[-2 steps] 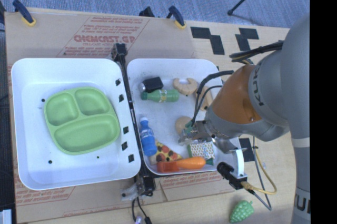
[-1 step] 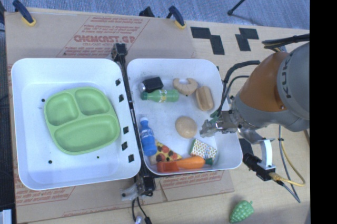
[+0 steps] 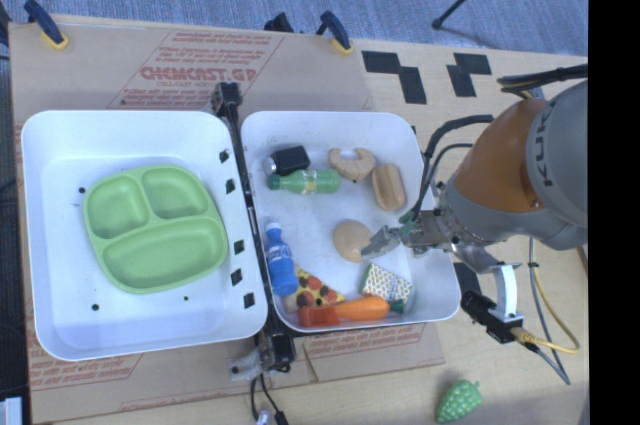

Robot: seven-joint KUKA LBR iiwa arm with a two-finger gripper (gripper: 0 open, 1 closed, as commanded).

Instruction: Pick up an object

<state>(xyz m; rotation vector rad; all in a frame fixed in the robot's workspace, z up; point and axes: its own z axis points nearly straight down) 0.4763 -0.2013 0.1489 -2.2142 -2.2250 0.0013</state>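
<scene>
Along front wall, carrot [image 3: 360, 310] lengthwise.

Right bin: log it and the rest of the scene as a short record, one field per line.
left bin: holds a green divided plate
right bin: black block, green bottle, blue bottle, bread roll, round cookie, carrot, checkered packet
gripper: low over the right bin, beside the cookie, nothing seen between its fingers
outside bins: green grapes on the bench, bottom right
task state: no object lifted yet
</scene>
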